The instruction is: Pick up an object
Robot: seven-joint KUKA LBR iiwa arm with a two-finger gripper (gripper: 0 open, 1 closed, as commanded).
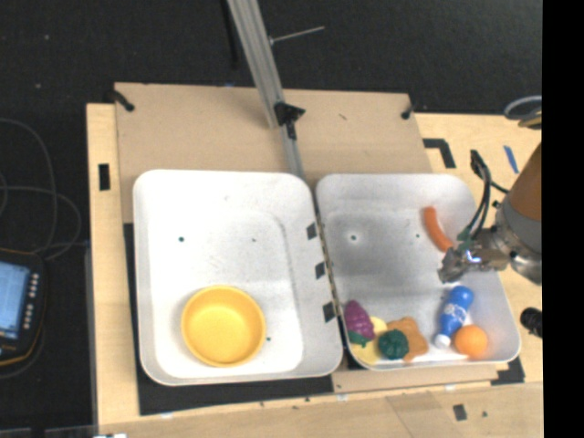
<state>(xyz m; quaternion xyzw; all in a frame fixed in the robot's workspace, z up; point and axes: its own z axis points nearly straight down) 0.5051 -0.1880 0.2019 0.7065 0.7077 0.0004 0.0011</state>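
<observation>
Arm enters from right over right bin (pixel 383 199). Gripper (pixel 456 265) low near bin's right side, between orange sausage (pixel 437 228) above and blue bottle (pixel 454 312) below; touching either: cannot tell. Jaws' state: cannot tell. Orange ball (pixel 471 341), green lump (pixel 393 344), purple toy (pixel 358 321) along front edge. Yellow bowl (pixel 224 325) in left bin (pixel 219 217).

My tan bench (pixel 105 245) carries a brown board (pixel 201 130) on its far part, with 2 white bins side by side: left bin (pixel 219 208), right bin (pixel 383 217).
</observation>
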